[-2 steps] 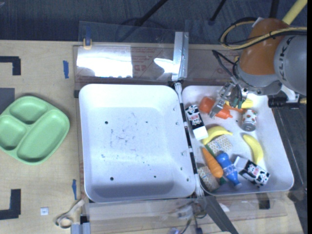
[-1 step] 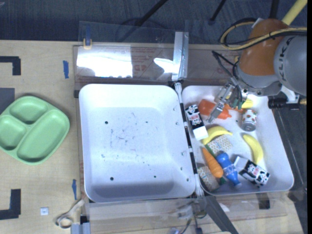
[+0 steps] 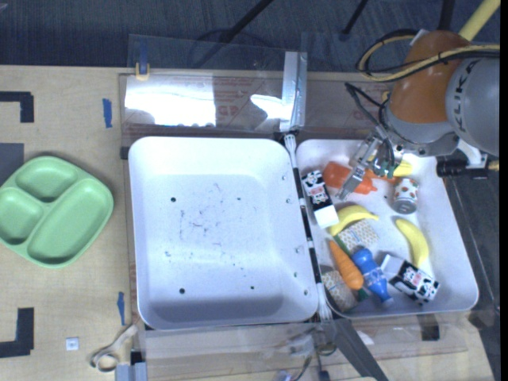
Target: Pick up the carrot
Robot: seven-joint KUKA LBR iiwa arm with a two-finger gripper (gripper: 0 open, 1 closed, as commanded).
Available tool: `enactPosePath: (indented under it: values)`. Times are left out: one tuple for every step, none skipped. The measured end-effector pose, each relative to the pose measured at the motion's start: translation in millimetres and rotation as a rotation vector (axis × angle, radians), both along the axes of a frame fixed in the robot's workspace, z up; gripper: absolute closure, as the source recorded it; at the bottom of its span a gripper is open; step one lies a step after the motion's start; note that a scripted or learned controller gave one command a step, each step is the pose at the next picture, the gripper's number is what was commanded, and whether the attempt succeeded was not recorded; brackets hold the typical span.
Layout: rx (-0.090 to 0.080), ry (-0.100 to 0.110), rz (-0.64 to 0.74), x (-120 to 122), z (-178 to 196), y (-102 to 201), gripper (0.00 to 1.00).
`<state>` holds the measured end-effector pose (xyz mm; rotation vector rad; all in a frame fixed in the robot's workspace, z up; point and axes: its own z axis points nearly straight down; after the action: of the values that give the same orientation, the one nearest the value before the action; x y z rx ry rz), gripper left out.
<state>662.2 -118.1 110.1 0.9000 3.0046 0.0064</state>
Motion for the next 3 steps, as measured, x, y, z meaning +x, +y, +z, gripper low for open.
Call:
enactPosePath:
  values:
    - [0.000,0.000,0.000,0,0,0,0.00]
    - [0.001,-0.011,-0.002,2,12,0,1.00]
    - [0.002,-0.006,-0.002,1,11,0,0.00]
